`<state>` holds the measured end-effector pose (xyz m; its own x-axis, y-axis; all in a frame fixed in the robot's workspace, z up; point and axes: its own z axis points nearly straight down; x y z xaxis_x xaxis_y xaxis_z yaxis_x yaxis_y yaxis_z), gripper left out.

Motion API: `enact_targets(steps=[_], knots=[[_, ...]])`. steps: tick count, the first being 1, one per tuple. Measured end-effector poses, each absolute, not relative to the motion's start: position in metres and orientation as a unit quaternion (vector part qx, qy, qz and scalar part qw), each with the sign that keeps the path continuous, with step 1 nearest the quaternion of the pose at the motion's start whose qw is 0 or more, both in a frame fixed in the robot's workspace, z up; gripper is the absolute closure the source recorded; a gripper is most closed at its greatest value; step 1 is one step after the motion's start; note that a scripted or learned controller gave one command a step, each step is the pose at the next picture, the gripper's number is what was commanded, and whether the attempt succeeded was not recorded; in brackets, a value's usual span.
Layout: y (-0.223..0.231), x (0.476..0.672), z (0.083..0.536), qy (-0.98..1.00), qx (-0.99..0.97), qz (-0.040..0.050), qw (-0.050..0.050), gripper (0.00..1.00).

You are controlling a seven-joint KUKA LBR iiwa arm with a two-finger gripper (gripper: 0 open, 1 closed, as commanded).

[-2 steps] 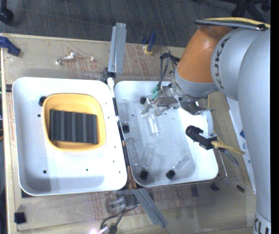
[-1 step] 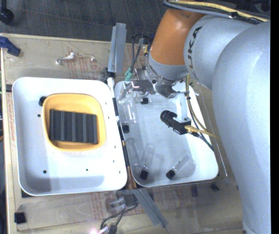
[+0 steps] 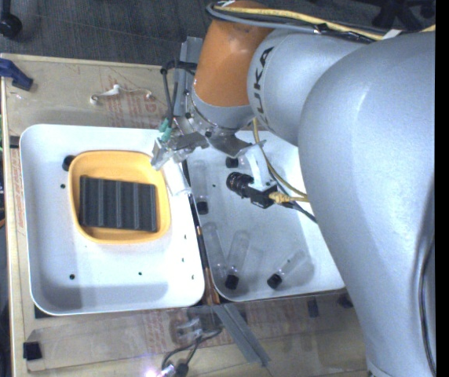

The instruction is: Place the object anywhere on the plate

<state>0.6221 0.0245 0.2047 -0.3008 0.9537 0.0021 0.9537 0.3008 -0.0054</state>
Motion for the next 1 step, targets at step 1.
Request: enact_targets(steps=[1], knots=[[0.0244,0.6221,0.2049,-0.806,-0.591,0.0015,0.002,0.00]])
